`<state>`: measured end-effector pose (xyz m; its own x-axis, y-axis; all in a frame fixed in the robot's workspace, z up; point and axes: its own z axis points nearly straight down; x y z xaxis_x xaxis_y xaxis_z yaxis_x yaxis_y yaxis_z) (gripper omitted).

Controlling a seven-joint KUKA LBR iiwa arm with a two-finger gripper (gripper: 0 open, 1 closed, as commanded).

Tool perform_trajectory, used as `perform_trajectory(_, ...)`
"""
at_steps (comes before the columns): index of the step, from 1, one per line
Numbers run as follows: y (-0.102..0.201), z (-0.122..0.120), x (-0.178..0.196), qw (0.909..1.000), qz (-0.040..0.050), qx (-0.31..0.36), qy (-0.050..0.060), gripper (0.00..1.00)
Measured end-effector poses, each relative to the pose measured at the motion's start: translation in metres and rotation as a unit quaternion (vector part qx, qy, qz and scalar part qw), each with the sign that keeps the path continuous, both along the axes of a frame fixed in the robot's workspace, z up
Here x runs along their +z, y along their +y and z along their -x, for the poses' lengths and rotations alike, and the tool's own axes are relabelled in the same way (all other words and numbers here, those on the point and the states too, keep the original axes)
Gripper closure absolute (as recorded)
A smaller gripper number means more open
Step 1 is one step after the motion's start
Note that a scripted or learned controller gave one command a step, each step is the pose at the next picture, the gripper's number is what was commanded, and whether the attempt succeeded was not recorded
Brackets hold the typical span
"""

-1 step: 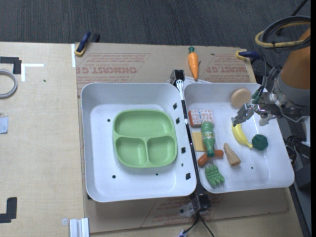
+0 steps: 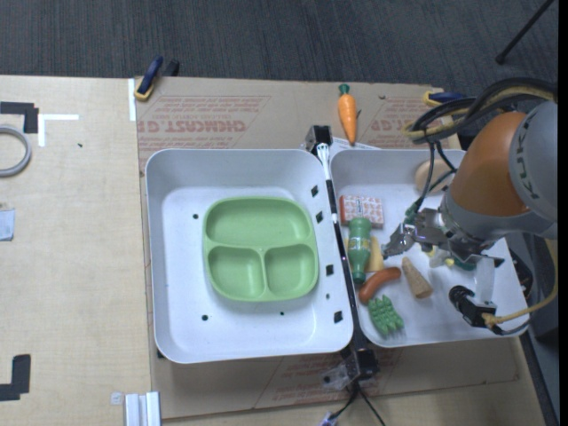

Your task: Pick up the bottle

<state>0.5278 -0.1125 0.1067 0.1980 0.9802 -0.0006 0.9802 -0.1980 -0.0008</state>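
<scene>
The arm (image 2: 497, 180) is seen reaching in over the right bin (image 2: 444, 331), its orange band above the wrist. The fingers (image 2: 399, 238) are set low over that bin, pointing toward the divide between the two bins. Whether they are spread or pressed together cannot be told, since they are small and dark against the clutter; nothing is seen pinched between them.

The bottle (image 2: 358, 248), green with a paler cap end, is found just left of the fingers, lying along the right bin's left wall, apart from the tips. Above the bottle and up-left of the fingers a red-and-white packet (image 2: 362, 208) is seen. A sausage (image 2: 380, 282) lies below-left of the fingers, beside the bottle's lower end, and a green knobbly toy (image 2: 386, 315) sits further below. A tan cone (image 2: 416, 278) is placed just below the fingers.

In the left bin (image 2: 177, 238), well to the left of the fingers, a green divided plate (image 2: 262, 249) is held. A carrot (image 2: 346, 114) lies on the worktop (image 2: 71, 282) beyond the bins, well above the fingers.
</scene>
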Motion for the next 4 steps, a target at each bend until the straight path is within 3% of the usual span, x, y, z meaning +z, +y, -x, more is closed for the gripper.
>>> perform_trajectory(1,0.0,0.0,0.01,1.0,0.0001,-0.002,0.0,1.0)
perform_trajectory(2,0.071,0.051,0.085,0.999,-0.0002,0.045,0.001,1.0)
perform_trajectory(3,0.117,0.051,0.085,0.9972,0.0001,-0.074,0.0,1.0)
perform_trajectory(4,0.21,0.039,0.1,0.9954,0.0005,-0.096,0.001,1.0)
